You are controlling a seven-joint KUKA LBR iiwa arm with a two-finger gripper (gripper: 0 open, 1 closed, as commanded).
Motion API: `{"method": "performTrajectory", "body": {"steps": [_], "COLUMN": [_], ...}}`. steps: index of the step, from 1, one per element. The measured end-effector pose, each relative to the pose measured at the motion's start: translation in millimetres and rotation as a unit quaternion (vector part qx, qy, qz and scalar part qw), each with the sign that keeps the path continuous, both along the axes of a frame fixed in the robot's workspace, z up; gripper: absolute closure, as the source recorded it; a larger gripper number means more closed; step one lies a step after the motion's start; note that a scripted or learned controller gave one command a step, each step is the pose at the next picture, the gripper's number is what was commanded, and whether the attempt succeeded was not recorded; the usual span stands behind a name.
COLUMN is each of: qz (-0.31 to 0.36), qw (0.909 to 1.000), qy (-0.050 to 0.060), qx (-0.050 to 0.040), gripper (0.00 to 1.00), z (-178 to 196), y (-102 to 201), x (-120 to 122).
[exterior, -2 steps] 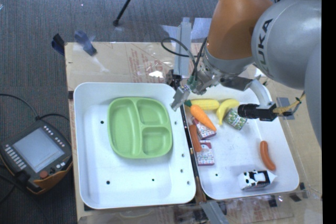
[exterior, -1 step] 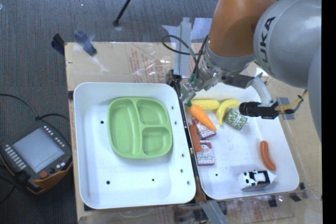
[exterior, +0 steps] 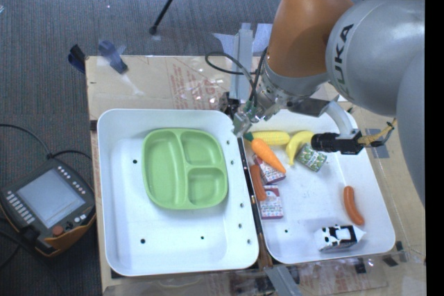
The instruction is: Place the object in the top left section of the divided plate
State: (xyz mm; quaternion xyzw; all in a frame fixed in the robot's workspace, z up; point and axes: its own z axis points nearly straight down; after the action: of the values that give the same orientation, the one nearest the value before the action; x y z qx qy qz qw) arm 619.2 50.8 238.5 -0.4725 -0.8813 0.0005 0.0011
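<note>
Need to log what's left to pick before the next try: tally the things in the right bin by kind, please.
Carrots: 2
Corn cob: 1
Banana: 1
Can: 1
Sausage: 1
Small red-and-white cartons: 2
Black-and-white carton: 1
Total: 9

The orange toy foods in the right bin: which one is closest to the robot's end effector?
The orange plastic carrot, lying just below the end effector. The orange toy sausage sits far off, toward the white bin's right side.
</note>
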Motion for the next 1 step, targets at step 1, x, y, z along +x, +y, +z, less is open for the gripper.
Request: {"method": "performTrajectory", "body": {"steps": [1], "qz": [0.086], "qw": [0.9963], "qy": [0.000], "qx": [0.0003], "gripper": [1.00], "z": [8.0], "y": [17.1], "x": [-27.0]}}
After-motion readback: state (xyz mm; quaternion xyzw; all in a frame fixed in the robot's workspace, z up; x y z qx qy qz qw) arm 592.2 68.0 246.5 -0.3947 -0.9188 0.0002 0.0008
